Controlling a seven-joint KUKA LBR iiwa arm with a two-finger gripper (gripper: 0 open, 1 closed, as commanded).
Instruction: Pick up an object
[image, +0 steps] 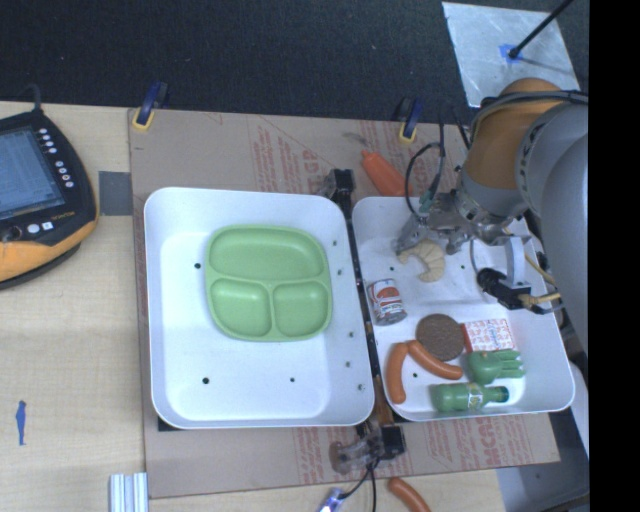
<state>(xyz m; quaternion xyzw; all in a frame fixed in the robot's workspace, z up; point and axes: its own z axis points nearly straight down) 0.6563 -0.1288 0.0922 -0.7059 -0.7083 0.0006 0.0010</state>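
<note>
Over the right bin (540, 400), the gripper (425, 238) hangs low at the far end, directly above a pale croissant-like piece (430, 260), seemingly lined up to grab it; whether it is clenched cannot be told. Nearby lie a small can (385, 300), sausages (430, 362) and a green bottle (470, 397). A green divided plate (268, 280) sits in the left bin (170, 300).

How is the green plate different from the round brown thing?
The green plate lies in the left bin; the round brown thing lies in the right bin. The green plate is far bigger, with three compartments; the round brown thing is small and plain. Both lie flat.
</note>
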